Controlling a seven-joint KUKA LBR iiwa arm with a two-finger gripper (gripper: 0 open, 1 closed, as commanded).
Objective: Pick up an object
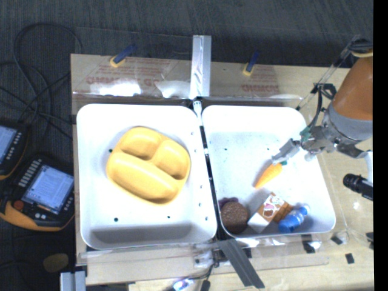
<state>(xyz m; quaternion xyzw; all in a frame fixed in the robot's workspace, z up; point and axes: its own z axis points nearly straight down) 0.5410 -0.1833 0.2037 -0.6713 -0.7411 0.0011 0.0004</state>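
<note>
The right bin (242, 132) holds an orange toy carrot (268, 174) near its middle right. Along its front wall lie a brown round object (234, 214), a small white and orange carton (271, 210) and a blue bottle (292, 219). My gripper (285, 156) reaches in over the bin's right rim, slanting down to the left. Its tip is right at the carrot's upper end, and I cannot tell whether it touches. A large yellow bread-shaped object (147, 164) takes up the middle of the left bin (97, 223).
A metal divider (206, 162) runs between the two bins. The grey and orange arm (354, 108) stands over the bench's right side. Handheld devices (42, 190) and cables lie on the floor to the left. Bare room lies at the right bin's back left.
</note>
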